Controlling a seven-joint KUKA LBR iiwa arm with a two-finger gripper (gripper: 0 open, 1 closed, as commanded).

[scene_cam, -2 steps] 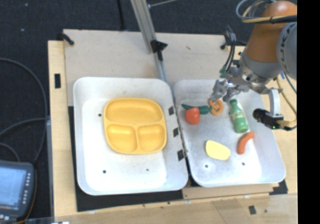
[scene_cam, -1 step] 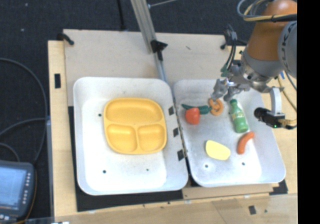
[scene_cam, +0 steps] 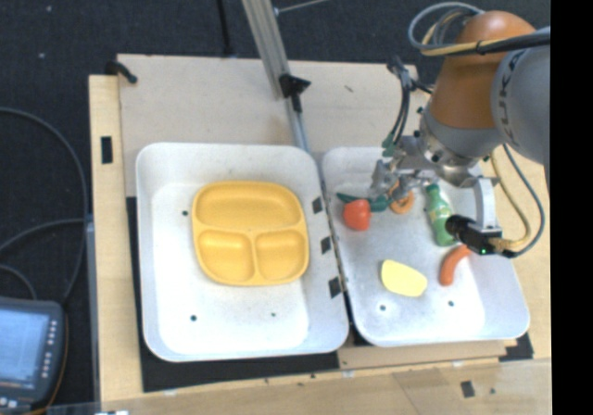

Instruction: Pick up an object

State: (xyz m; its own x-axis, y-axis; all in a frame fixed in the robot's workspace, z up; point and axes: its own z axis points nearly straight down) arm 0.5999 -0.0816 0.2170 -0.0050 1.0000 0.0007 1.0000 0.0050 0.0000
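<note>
Here, pincer (scene_cam: 397, 183): low in the right bin (scene_cam: 491, 311), near its far left corner; whether open or shut, I cannot tell, and nothing is seen gripped.
Nearest thing: an orange ring (scene_cam: 403, 203), just under and touching the pincer's tip area, judged the likely target.
Tomato (scene_cam: 357, 214): just left of the pincer and a little nearer the camera, close by.
Green bottle (scene_cam: 438, 214): right of the pincer, long axis running far to near.
Sausage (scene_cam: 452, 265): near-right, apart.
Yellow piece (scene_cam: 404, 278): well nearer the camera, apart.
Tray (scene_cam: 250, 231): in the left bin (scene_cam: 167, 311), out of play.
</note>
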